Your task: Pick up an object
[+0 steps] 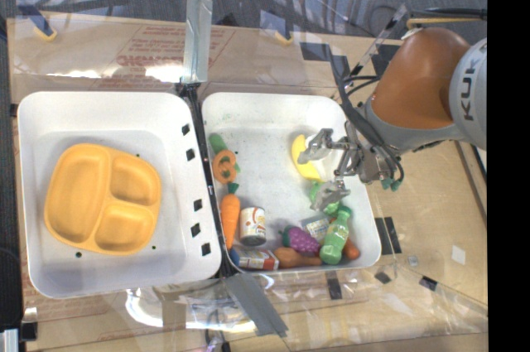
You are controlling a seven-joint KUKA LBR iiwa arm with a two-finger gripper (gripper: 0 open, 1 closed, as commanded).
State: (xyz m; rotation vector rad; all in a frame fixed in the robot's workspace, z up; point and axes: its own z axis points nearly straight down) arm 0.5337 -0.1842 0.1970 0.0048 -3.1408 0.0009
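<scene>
1. The grey arm [418, 89] with its orange band reaches in from the right over the right bin [273, 106], one of two white bins side by side on the worktop [414, 292].
2. The tool [327, 168] hangs above the right part of that bin. Its two fingers stand apart, one near the yellow item [303, 158] and the other lower, near a small green piece [319, 195]. Nothing shows between them, so it holds nothing.
3. Taking the right bin as landmark, the yellow item lies right of its centre, just beside the upper finger.
4. Along the bin's left wall lie a green and orange toy [222, 160] and, below it, an orange carrot [230, 218].
5. Near the bin's lower edge stands a small can [253, 226], with a flat red-labelled item [257, 261] beneath it.
6. In the bin's lower right corner, crowded together, are purple grapes [303, 240], a green bottle [335, 236] lying tilted, and an orange-brown piece [291, 257] touching the grapes.
7. Left of the right bin, the left bin [50, 114] holds a yellow divided plate [101, 198], well apart from the tool.
8. A grey strip [196, 40] stands behind the bins, where they meet.
</scene>
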